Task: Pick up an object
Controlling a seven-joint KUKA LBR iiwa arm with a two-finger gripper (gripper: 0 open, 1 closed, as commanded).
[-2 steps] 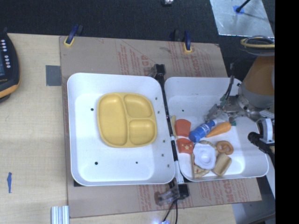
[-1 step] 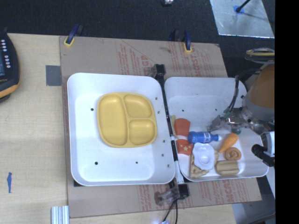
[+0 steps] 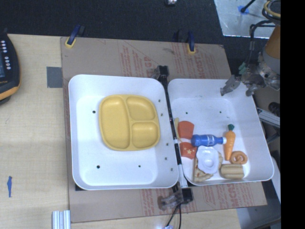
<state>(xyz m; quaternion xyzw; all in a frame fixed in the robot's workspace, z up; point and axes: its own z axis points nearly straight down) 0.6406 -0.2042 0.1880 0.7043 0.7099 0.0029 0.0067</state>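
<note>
My gripper (image 3: 237,90) hangs over the far right corner of the right bin (image 3: 209,95), its two fingers spread open with nothing between them. Well in front of it, small toys crowd the bin's near end: a blue bottle (image 3: 207,140) lying on its side, an orange carrot (image 3: 229,143), a white fried egg (image 3: 208,158) on a slice of toast (image 3: 201,174), a curled pretzel (image 3: 238,157), a tan bread roll (image 3: 231,171), a red block (image 3: 186,128) and a red piece with a star (image 3: 187,151).
The left bin (image 3: 86,128) holds a yellow divided plate (image 3: 129,122). A ridge with a black clamp (image 3: 163,72) at its far end separates the bins. A dark controller (image 3: 7,70) lies at the bench's left edge. Blue clips (image 3: 191,42) pin the cardboard underlay.
</note>
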